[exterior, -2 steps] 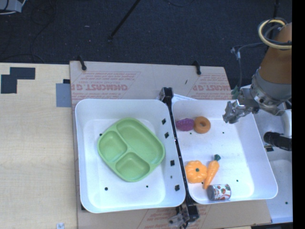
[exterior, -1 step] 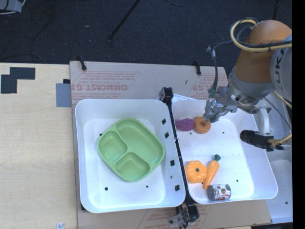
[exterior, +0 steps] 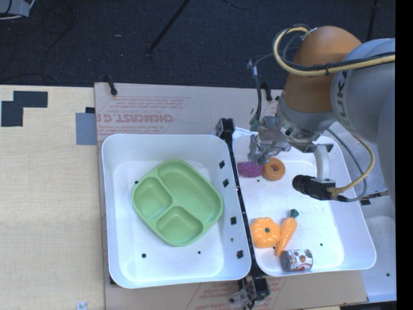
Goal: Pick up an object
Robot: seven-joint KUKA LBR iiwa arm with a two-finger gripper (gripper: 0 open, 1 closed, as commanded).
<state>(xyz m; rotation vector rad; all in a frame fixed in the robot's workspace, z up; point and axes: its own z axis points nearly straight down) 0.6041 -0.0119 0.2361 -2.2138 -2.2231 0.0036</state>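
Note:
In the right bin [exterior: 335, 237] my gripper [exterior: 256, 158] reaches down at the far left corner, right over a purple object [exterior: 248, 168]. An orange-brown doughnut [exterior: 274, 169] lies just to the right of it. Nearer the front lie a yellow-orange pepper [exterior: 264, 232], a carrot [exterior: 288, 233] and a small can [exterior: 296, 259]. The gripper's tips are hidden against the purple object, so any hold on it is unclear.
The left bin [exterior: 122, 250] holds a green divided plate [exterior: 177, 201]. A black divider [exterior: 235, 199] separates the two bins. The arm's orange band [exterior: 319, 60] and grey body fill the upper right, with a black cable end [exterior: 313, 186] hanging above the right bin.

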